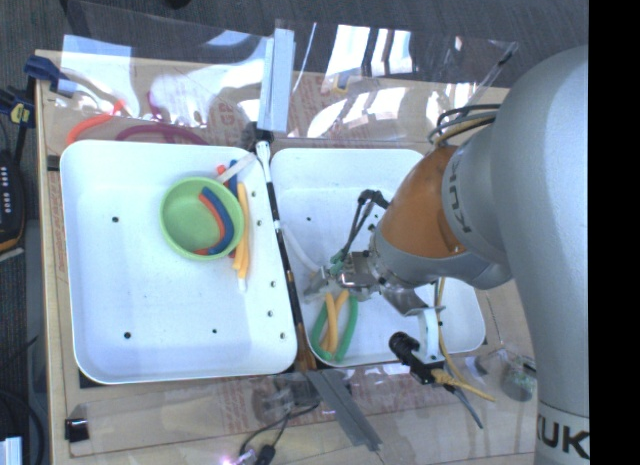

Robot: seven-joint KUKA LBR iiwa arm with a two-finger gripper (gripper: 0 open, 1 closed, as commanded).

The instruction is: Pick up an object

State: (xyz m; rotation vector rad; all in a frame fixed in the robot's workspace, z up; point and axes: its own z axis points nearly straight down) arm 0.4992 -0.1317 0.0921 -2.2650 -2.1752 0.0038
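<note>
End effector (335, 278): dark metal, low in the right bin, at the upper tips of the green and orange pieces; whether it is clenched or released cannot be told.
Green loop (326, 338): thin, curved plastic beside a slim orange stick (338, 309), near the bin's lower left corner.
Right bin (320, 188): shallow, smooth white, rounded corners.
Left bin (130, 293): matching white, holding a round green bowl (190, 218) with coloured curved strips inside.
Worktop (200, 408): pale wood.
</note>
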